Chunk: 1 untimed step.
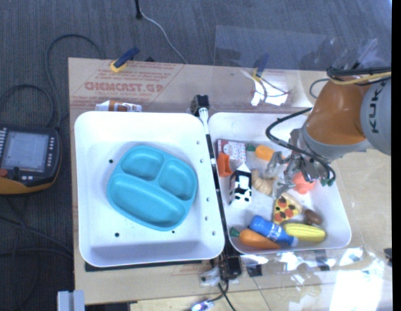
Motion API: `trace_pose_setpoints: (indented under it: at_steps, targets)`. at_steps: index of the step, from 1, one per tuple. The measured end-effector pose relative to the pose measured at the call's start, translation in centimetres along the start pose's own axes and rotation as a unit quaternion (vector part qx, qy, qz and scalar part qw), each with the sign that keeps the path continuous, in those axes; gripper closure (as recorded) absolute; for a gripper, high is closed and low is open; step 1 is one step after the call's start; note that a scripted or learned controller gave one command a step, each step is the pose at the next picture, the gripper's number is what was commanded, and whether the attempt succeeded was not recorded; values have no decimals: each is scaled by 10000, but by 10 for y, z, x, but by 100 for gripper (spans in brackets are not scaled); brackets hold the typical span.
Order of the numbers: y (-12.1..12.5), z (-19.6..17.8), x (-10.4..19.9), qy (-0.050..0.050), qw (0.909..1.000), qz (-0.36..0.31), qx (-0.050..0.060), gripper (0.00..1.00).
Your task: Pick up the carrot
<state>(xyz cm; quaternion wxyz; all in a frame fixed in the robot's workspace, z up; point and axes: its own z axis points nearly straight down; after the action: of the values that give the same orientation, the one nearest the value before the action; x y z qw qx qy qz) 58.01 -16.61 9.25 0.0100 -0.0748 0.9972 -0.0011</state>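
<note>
Well below gripper (286, 171): carrot (258, 240)

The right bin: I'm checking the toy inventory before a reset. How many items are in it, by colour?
Right bin, as far as visible beside the gripper:
Orange: 2 (carrot, small piece)
Yellow: 2 (corn, pizza slice)
Blue: 1 (bottle)
Black-and-white: 1 (cow)
Red: 1 (packet)
Total: 7

One fixed overhead cam, slanted down, mid-distance; left bin (90, 173) centre-frame, right bin (339, 219) beside it, floor beyond.
</note>
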Motion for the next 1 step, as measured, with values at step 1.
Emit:
trace_pose_setpoints:
  at_steps: [1]
  targets:
    - [27, -140, -14, 23, 9925, 1220, 9, 100]
